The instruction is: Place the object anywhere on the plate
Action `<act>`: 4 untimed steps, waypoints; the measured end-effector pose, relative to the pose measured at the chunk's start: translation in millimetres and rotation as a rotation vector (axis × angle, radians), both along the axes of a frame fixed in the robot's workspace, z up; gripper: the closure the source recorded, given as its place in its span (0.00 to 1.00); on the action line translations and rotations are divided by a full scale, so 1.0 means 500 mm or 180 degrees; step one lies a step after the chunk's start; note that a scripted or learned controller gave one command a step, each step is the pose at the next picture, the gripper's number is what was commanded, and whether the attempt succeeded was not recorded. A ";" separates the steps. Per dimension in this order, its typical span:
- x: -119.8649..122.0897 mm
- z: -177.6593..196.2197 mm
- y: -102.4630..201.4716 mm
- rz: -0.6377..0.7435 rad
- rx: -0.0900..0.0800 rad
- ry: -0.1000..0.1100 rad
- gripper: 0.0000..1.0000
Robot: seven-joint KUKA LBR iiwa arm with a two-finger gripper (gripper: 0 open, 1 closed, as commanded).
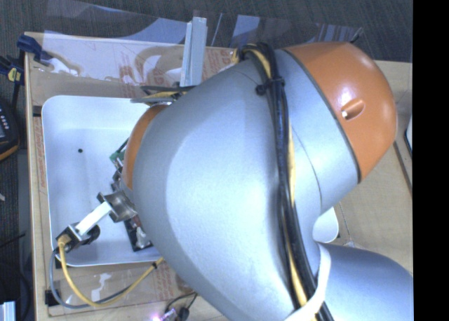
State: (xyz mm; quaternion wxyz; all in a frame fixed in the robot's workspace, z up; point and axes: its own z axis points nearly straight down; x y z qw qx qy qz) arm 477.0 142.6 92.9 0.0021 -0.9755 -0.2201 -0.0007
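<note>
Grey arm [238,193] with orange band covers most of the left bin [63,144]. Tool [121,204] low inside it; can't tell its state. Object, plate hidden. No legible writing.

Arm [259,186] fills your centre and right of frame, coming in from the right and covering most of the bench. Left bin [59,137] sits at left of frame, its right part under the arm. Gripper [116,204] is low in that bin, at lower left of frame, with a cable [66,270] trailing from it past the bin's lower edge. A clear upright panel [195,50] stands behind the bin, top centre.
</note>
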 end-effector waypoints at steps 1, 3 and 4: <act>-0.001 0.340 -0.123 -0.0151 -0.0005 0.0004 0.00; -0.004 0.093 -0.069 0.1029 -0.0006 0.0025 0.00; -0.004 0.110 -0.067 0.1049 -0.0006 0.0031 1.00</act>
